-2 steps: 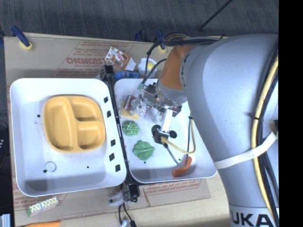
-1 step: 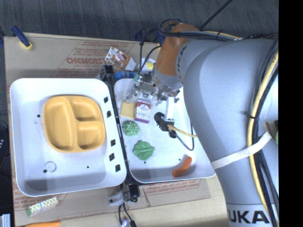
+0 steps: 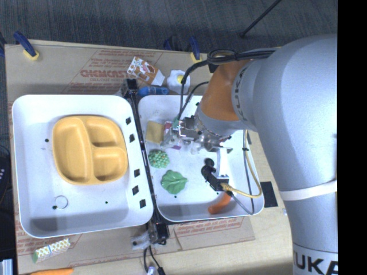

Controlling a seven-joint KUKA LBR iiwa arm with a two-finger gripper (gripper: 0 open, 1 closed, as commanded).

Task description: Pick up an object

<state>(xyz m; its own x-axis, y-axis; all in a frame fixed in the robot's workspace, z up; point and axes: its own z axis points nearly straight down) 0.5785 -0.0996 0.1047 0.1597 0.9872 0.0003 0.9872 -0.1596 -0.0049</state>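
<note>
My gripper (image 3: 179, 132) is down in the right bin (image 3: 186, 209), near its upper middle, seen from above under the orange wrist band. A tan block (image 3: 153, 132) lies just left of it. A green bumpy ball (image 3: 159, 158) and a green leaf-shaped piece (image 3: 174, 181) lie below it. An orange carrot-like piece (image 3: 220, 204) rests at the bin's lower right. Small pinkish bits sit right under the gripper, partly hidden by it.
The left bin (image 3: 28, 211) holds a yellow divided tray (image 3: 90, 148) and a small clear ring (image 3: 61, 201). Outside the bins lie a printed packet (image 3: 141, 69), a blue and white item (image 3: 163, 85) and a wrapper (image 3: 51, 248). A cable (image 3: 248, 171) loops over the right bin.
</note>
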